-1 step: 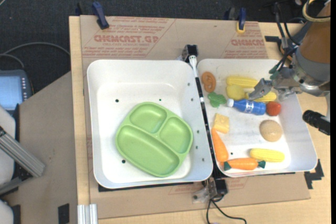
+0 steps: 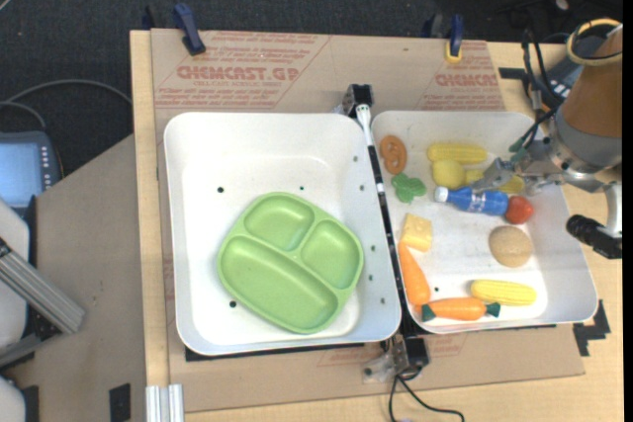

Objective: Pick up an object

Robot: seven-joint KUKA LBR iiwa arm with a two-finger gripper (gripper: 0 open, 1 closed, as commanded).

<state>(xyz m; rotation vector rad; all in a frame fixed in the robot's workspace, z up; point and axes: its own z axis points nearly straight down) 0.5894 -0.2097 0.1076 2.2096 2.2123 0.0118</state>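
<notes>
You can read "CHEMCAST" printed on the board (image 2: 237, 72) at twelve o'clock. The blue bottle (image 2: 477, 201) lies beneath the gripper (image 2: 502, 175), whose grip you cannot tell.

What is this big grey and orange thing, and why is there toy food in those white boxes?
That grey and orange thing is a robot arm. It reaches in from the right, and a computer program moves it. At its end is a gripper, a kind of two-finger hand, low over the right bin. The picture comes from one camera fixed above the bench, looking down.

The right bin holds toy food: two carrots, corn, a cheese wedge, a round bun, a blue bottle, a lemon and a pretzel. The left bin holds a green plate with three sections.

The robot's job is picking one toy up. I cannot tell whether it has hold of anything.
</notes>
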